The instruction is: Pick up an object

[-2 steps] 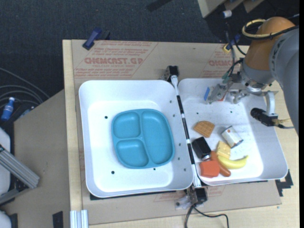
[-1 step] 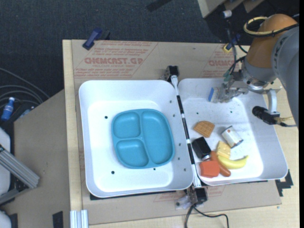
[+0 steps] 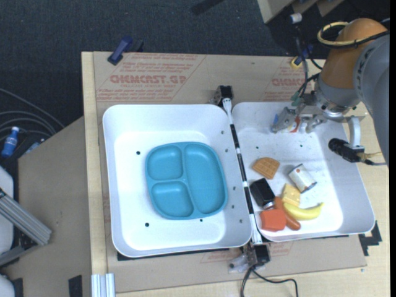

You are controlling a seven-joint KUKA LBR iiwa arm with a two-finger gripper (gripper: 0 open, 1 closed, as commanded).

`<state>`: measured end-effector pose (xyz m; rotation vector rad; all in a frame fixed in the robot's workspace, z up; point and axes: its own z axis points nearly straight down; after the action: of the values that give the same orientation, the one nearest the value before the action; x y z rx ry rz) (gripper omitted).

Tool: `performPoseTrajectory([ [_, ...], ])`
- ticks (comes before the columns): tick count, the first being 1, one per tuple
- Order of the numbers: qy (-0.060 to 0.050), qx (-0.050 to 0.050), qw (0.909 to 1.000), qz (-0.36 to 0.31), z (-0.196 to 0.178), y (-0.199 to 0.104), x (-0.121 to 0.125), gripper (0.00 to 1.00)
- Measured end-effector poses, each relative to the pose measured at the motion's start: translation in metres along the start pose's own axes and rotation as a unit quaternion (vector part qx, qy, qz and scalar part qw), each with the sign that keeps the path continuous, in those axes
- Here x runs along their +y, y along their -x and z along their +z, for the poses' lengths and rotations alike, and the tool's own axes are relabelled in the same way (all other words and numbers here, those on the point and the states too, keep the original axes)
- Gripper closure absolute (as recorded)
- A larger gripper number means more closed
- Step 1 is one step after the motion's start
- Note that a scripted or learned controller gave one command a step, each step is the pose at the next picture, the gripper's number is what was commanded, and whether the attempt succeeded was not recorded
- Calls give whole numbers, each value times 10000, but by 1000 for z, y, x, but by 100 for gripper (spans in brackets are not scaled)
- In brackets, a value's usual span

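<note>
Overhead, the gripper [image 3: 296,121] is seen at the far end of the right bin [image 3: 346,197], fingers spread, nothing between them. Toward the near end are clustered a cracker [image 3: 266,166], black block [image 3: 262,192], white box [image 3: 301,178], banana [image 3: 301,209] and orange piece [image 3: 273,219]. A blue tray [image 3: 184,179] is held by the left bin [image 3: 124,166].

Gripper [image 3: 296,121] at right bin [image 3: 346,221] 12 o'clock, nothing between fingers; banana [image 3: 304,211], cracker [image 3: 266,166] near 6; blue tray [image 3: 185,179] in left bin [image 3: 120,166].
</note>
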<state>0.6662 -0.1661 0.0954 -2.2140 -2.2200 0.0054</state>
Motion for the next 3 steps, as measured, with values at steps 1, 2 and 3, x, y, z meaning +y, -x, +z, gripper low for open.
performPoseTrajectory([
  [1, 7, -10, 10000, 16, 10, -30, 0, 0],
  [2, -3, -7, 10000, 17, 11, -74, 0, 0],
  [3, -9, -9, 10000, 19, 1, -74, -1, 100],
])
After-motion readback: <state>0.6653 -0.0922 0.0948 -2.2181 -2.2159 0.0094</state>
